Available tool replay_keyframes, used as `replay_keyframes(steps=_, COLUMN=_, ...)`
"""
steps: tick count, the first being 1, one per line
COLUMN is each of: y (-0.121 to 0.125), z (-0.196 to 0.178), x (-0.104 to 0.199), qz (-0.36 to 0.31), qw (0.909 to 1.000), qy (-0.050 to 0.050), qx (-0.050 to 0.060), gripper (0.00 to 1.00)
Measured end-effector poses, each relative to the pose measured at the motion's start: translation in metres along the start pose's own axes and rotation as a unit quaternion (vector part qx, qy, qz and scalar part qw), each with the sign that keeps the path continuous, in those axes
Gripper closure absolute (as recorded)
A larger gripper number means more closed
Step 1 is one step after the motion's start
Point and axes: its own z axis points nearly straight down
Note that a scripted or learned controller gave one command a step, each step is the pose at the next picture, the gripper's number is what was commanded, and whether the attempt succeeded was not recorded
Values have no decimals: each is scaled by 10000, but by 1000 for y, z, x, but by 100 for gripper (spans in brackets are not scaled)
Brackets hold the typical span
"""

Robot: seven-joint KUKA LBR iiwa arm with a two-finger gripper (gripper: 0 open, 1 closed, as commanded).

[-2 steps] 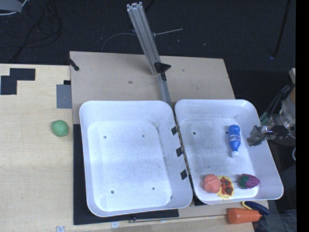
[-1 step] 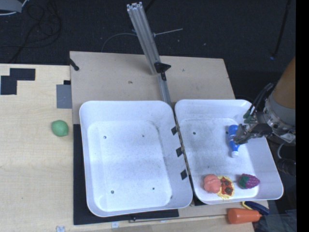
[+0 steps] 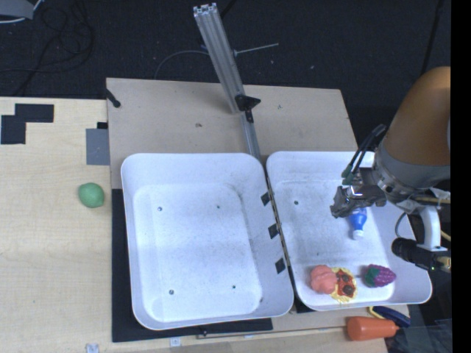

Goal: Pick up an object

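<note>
Far left: green ball, round, resting alone on the pale wooden bench top, well apart from both bins.

Centre left: left bin, shallow, white, rounded corners, set on a dark mat over a tan board.

Centre, rear: aluminium rail, slanting from the top of the view down toward the seam between the two bins, with a black bracket near its lower end. Three black clips sit along the seam where the bins meet.

Centre right: right bin, same pattern as the left, touching it along one side.

Right bin, near edge: pink-orange toy, lumpy; just beside it a yellow and red toy, the two touching; a purple grape-like toy near them, apart.

Right bin, middle: gripper, lowered over the bin. A small blue and white object shows right beneath it, upright; whether the gripper is clenched on it or released cannot be told from this angle.

Right: arm, grey with an orange band, reaching in over the right bin.

Lower right, outside the bin: orange carrot-shaped toy on the bench edge, with a blue and yellow item just beside it.
</note>
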Motion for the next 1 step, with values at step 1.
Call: replay_keyframes(steps=1, y=14, z=-4, x=46, qz=1, qw=10000, qy=-4, qx=-9, gripper=100)
